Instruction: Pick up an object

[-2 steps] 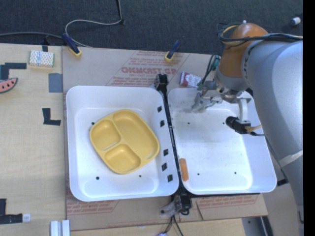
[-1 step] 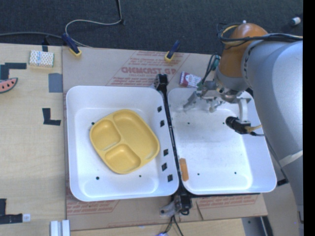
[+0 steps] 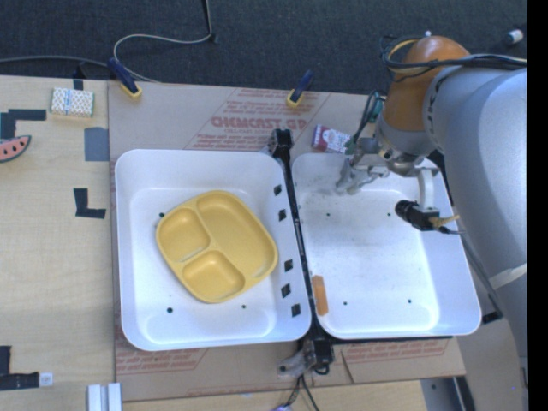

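Honestly you're still at square one here: your gripper (image 3: 353, 178) hangs over the far end of the right bin (image 3: 445, 315), can't tell its grip, while the yellow tray (image 3: 216, 245) and small orange piece (image 3: 319, 294) sit unpicked.

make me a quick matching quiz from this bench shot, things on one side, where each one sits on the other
Things:
1. yellow divided tray
2. orange piece
3. gripper
4. small patterned block

Places:
a. over the far edge of the right bin
b. on the wooden bench top, far left
c. in the left bin
d. in the right bin, against the wall between the bins

Pairs: 1-c, 2-d, 3-a, 4-b
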You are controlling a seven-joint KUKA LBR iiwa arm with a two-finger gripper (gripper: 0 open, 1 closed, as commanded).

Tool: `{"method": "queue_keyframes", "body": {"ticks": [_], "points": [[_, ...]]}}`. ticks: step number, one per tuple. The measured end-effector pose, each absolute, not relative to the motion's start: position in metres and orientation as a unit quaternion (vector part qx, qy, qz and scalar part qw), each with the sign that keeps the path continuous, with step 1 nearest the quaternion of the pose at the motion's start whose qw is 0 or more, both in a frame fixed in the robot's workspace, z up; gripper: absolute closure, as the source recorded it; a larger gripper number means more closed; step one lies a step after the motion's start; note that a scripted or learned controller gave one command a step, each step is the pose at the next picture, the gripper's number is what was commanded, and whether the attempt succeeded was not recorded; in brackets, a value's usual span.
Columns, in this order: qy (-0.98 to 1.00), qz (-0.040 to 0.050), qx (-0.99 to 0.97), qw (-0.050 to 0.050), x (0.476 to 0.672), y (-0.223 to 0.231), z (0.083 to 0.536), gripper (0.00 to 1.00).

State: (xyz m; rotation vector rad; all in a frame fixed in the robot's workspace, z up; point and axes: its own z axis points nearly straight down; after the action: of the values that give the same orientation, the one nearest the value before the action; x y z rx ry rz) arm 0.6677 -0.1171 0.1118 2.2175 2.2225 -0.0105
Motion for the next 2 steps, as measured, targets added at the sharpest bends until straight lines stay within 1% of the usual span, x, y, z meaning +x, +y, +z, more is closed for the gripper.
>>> {"method": "queue_keyframes", "body": {"ticks": [1,2], "points": [[0.708,-0.0036,0.706,0.001,0.668,-0.117,0.112,0.00],[0.707,-0.0006,0.707,0.001,0.634,-0.096,0.085,0.00]]}}
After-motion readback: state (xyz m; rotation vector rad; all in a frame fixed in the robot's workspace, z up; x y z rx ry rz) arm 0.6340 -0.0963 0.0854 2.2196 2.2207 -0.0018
